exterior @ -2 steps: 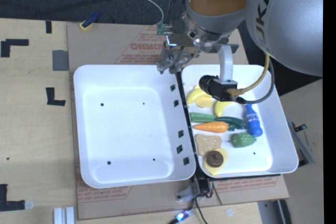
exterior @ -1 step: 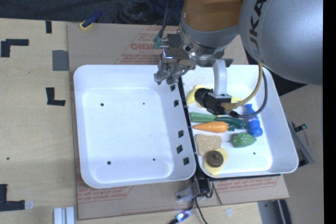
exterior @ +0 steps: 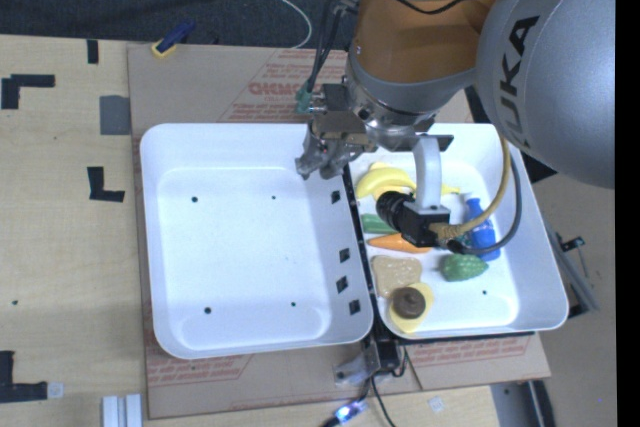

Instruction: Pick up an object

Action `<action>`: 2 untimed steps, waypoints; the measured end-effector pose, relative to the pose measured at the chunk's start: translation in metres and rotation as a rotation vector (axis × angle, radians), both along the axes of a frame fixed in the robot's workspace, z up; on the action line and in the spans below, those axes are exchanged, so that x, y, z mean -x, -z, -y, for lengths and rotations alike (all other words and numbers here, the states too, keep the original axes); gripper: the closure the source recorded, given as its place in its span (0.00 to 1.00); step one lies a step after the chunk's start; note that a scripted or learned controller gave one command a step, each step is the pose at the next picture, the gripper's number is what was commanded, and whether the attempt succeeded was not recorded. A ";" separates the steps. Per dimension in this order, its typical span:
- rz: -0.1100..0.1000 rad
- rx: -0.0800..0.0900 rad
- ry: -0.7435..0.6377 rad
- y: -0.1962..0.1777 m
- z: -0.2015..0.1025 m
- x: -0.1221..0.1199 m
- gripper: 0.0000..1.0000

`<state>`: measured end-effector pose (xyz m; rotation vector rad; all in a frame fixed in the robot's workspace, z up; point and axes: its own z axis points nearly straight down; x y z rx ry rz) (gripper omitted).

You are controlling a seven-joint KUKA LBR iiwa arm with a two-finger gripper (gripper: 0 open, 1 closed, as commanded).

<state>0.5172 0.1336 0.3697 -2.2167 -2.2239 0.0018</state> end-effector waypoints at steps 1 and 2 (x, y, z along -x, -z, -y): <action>-0.002 0.000 0.000 -0.002 -0.001 0.035 1.00; -0.004 0.003 0.003 0.034 0.004 0.034 1.00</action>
